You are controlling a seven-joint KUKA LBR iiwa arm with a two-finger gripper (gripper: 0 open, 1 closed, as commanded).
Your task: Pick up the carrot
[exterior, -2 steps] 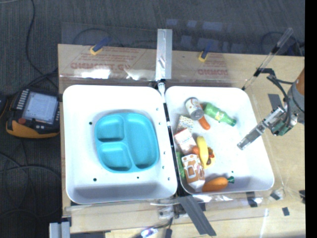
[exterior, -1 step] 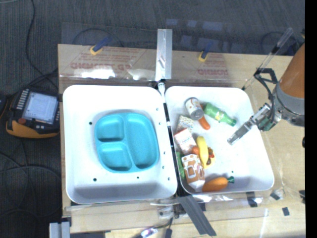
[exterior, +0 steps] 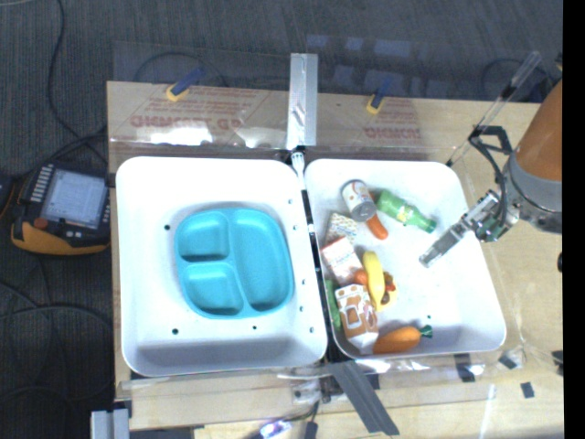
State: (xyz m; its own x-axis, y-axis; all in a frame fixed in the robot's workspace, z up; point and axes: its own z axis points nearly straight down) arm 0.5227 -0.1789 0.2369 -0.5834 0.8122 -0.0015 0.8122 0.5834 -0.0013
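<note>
Faint red lettering runs across the clear plastic sheet [exterior: 196,115] at the bench's far edge, seemingly reversed and too blurred to read. The small printed cartons' [exterior: 355,311] labels are illegible too.

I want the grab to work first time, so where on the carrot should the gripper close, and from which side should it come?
Grip the carrot across its thick orange middle, coming from above. It lies flat, lengthwise along the near wall of the right bin, green top pointing right. A carton crowds its left end, so close the fingers across its narrow width, probably toward the freer right half. The gripper sits above the bin floor.
</note>
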